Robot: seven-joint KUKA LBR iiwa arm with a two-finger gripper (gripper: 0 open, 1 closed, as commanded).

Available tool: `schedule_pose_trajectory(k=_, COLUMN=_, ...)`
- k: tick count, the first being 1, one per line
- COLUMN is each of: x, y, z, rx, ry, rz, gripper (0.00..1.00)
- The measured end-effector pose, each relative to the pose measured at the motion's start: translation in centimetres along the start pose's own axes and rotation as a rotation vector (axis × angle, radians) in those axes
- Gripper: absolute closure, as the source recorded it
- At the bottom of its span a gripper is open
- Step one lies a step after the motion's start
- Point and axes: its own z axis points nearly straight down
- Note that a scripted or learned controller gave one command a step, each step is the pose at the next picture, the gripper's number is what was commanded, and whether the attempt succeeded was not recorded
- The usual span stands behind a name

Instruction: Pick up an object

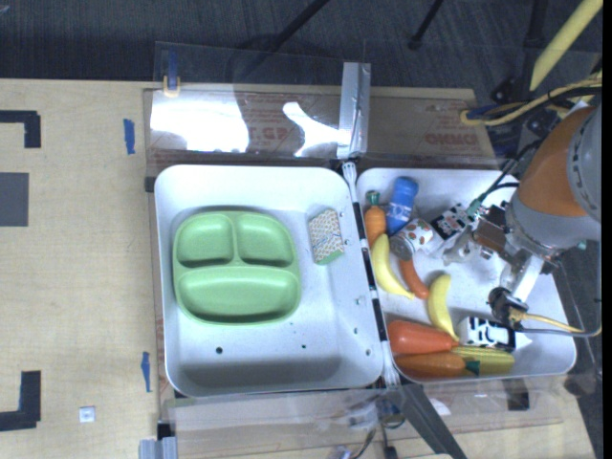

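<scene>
The right bin (550,352) holds several toy foods. A blue bottle (404,195) lies at the back beside an orange carrot (375,222). A yellow banana (384,268) lies along the left wall, and a second banana (440,304) sits near the middle. A big red-orange carrot (421,336) lies at the front, next to a black and white item (488,332). My gripper (459,228) hangs low over the back middle of this bin, right of a small white and red piece (416,238). Nothing is visibly held.
The left bin (325,342) holds a green divided plate (235,266) and a small mesh-patterned pad (327,234). A metal divider (354,113) stands behind the bins. The grey arm with its orange band (555,185) and a yellow cable (555,323) cross the right bin's right side.
</scene>
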Motion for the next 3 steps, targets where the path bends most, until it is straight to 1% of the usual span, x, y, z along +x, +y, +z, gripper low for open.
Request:
schedule_pose_trajectory(k=1, x=-0.3, y=-5.1, z=-1.8, rx=0.004, ry=0.001, rz=-0.275, gripper=0.00)
schedule_pose_trajectory(k=2, x=0.7, y=-6.7, z=3.3, rx=-0.006, ry=0.002, rz=-0.505, gripper=0.00)
schedule_pose_trajectory(k=3, x=0.7, y=-6.7, z=2.6, rx=-0.004, ry=0.002, rz=-0.502, gripper=1.00)
